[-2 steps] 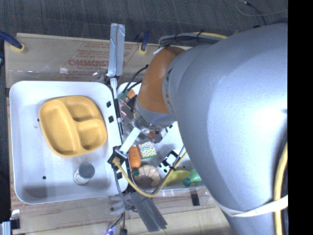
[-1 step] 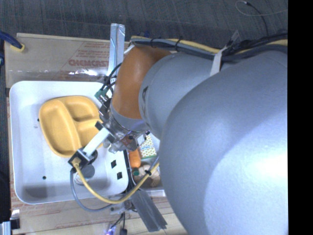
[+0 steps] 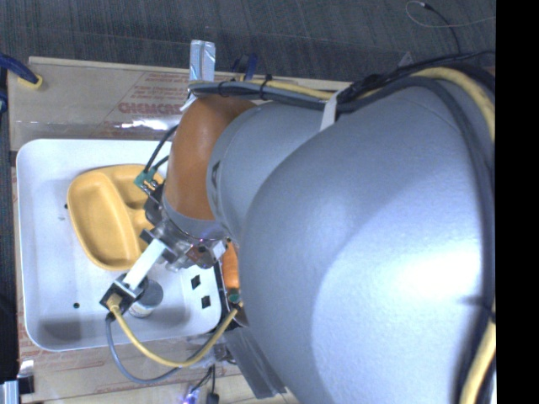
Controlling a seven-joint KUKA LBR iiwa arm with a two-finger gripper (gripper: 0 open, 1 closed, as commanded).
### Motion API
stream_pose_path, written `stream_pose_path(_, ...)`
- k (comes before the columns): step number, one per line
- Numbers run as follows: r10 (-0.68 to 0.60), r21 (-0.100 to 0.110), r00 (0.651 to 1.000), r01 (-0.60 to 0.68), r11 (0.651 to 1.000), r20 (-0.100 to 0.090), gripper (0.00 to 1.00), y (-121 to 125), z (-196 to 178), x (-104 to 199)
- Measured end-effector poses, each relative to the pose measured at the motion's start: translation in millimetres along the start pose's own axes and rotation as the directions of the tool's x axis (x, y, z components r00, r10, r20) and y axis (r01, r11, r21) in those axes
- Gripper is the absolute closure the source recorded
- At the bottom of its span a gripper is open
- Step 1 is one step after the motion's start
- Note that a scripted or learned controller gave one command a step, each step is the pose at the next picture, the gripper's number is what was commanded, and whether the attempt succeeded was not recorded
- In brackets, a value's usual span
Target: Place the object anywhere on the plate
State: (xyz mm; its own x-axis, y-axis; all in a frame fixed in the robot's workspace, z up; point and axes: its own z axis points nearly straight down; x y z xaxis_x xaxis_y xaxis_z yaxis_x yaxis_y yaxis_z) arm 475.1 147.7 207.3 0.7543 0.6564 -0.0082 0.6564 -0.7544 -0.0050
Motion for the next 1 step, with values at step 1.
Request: stream_pose_path(1, -0.099, -0.003, 0.995, 0.099, 0.995, -0.005, 1.0, 51.1, -51.2, -42.9)
